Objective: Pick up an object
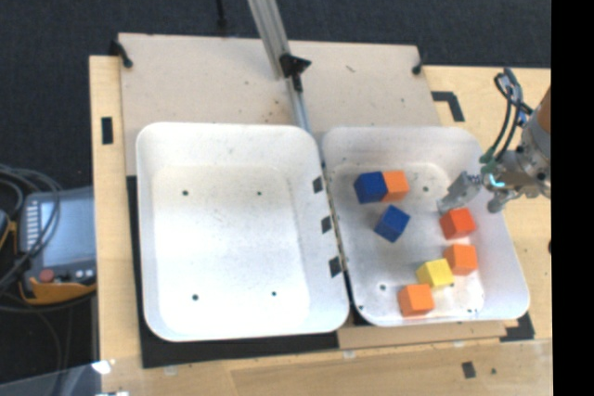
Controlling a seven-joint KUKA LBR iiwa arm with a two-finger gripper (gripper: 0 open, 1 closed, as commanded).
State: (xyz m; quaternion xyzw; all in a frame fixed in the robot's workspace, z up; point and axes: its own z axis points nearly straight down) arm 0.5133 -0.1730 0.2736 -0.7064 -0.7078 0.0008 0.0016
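Tabletop [390, 60]: light wood, carrying two shallow white bins side by side.

Left bin [232, 227]: white, speckled floor.

Right bin [371, 297]: holds seven blocks. Two blue blocks, one near the upper left [370, 187] touching an orange block [396, 184], the other [392, 223] just below them. Red-orange block [458, 223] toward the right side. Orange block [462, 257] beneath it, touching a yellow block [434, 274]. Orange block [416, 299] near the front wall.

Gripper [475, 190]: over the right bin's right side, just above the red-orange block; whether its jaws are spread or pressed together cannot be told. No block is seen between them.
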